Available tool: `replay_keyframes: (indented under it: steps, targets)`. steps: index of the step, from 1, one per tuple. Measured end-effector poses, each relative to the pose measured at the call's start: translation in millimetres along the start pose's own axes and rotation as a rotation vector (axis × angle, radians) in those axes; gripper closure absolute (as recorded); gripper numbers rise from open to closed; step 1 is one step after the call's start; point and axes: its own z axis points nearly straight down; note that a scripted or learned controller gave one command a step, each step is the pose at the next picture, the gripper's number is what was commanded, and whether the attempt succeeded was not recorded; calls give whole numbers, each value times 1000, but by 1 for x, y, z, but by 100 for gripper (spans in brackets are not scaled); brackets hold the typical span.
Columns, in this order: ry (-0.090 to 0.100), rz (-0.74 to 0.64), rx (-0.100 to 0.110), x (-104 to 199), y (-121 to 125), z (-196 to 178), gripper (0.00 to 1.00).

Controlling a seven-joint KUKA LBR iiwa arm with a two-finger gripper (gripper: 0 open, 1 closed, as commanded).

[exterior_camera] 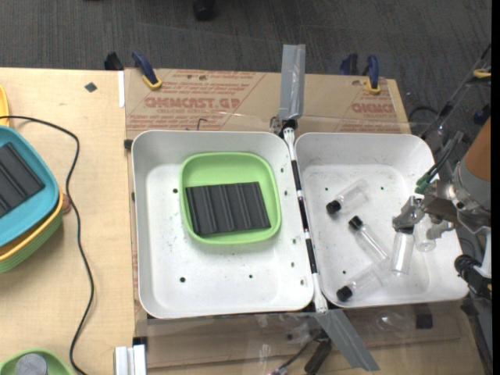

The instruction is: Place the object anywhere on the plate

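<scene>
Hovering at the right bin's (312,233) three o'clock edge, the gripper (412,223) has jaws clamped on a clear vial (401,253). Green plate (226,169) sits in the left bin (156,272), well apart at nine o'clock.

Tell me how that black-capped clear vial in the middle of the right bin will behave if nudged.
The vial lies flat and round-bodied, so it would probably roll. Its clear, smooth wall looks slippery. It seems light, likely skidding across the white bin floor.

I count two white bins (156,233) side by side, one green plate (229,170) in the left bin, and four clear vials (348,196) in the right.
</scene>
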Motion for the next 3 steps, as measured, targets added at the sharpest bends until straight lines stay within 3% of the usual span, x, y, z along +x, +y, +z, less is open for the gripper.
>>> replay_keyframes:
  steps: [1, 2, 3]
  targets:
    - [0, 0, 0, 0, 0, 0, 0]
    - [-1, 392, 2, -31, 8, -45, 0]
    - [-2, 670, 2, -19, 5, -53, 0]
